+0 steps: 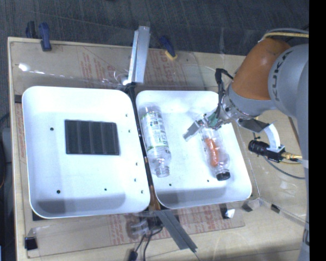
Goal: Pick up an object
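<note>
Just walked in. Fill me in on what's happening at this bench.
A KUKA arm reaches in from the right, its gripper low over the right bin, at the top end of a clear bottle with orange contents. A second clear bottle lies along that bin's left side. The left bin holds a dark ribbed panel. Nothing looks lifted yet.

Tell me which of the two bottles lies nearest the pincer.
The bottle with orange contents, on the right bin's right side, right under the pincer. The clear labelled bottle lies by the divider.
</note>
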`<state>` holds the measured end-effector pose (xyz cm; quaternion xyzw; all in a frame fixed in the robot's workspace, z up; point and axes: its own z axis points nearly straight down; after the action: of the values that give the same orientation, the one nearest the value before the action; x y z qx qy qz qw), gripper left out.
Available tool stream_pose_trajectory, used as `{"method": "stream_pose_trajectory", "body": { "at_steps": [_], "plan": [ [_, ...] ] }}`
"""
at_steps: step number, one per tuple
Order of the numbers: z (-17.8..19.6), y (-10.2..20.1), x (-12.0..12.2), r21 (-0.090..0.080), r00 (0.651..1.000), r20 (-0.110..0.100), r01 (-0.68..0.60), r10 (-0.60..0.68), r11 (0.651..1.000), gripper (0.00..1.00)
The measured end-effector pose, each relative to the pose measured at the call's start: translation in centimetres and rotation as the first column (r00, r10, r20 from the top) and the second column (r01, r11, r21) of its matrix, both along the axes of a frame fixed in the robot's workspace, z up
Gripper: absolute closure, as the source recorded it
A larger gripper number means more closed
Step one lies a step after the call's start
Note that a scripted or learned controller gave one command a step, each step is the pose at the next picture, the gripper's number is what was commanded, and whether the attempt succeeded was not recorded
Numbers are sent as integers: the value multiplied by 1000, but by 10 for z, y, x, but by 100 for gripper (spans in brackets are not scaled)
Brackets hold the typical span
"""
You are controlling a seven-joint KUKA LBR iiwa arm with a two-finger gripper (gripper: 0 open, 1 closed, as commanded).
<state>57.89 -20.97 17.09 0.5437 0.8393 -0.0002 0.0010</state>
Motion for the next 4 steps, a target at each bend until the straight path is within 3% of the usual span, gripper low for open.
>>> {"method": "stream_pose_trajectory", "body": {
  "at_steps": [1,2,3,4],
  "plan": [
    [6,41,27,1,997,0,73,-73,997,0],
    [-11,-1,-23,1,995,-4,104,-104,995,0],
    [-1,-2,-22,0,995,-4,102,-102,995,100],
    [-1,-1,-22,0,995,-4,102,-102,995,0]
  ]
}}
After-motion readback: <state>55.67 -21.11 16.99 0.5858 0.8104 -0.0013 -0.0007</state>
